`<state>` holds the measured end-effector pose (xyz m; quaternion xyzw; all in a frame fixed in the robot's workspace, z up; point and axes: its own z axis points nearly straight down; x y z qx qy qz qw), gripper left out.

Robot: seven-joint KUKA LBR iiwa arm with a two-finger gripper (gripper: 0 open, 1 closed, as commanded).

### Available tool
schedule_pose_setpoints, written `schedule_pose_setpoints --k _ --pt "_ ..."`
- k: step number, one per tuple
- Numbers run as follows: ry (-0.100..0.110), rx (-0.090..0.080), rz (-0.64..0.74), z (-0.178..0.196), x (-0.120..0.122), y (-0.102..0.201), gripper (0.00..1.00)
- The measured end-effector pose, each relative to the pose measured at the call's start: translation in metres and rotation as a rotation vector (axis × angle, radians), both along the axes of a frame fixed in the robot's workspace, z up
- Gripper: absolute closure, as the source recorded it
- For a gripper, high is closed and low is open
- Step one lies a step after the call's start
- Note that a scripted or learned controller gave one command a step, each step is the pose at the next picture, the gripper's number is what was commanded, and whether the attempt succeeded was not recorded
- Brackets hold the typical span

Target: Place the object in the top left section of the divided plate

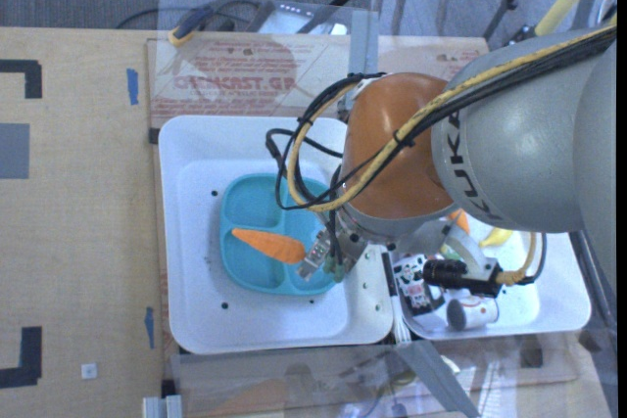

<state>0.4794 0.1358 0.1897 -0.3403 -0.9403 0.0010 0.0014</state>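
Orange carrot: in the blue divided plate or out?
In. The orange carrot lies flat inside the blue divided plate, across its middle divider.

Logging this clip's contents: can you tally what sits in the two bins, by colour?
Blue: 1, the divided plate in the left bin
Orange: 1, the carrot-shaped object lying on the plate
Yellow: 1, an item in the right bin, mostly hidden by the arm
White: 1, a small cylinder in the right bin
Total: 4
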Motion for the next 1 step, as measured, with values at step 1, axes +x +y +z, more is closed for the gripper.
schedule_pose_setpoints --k 1 --pt "-0.001 0.0 -0.01 -0.0059 0.0002 -0.0693 1.0"
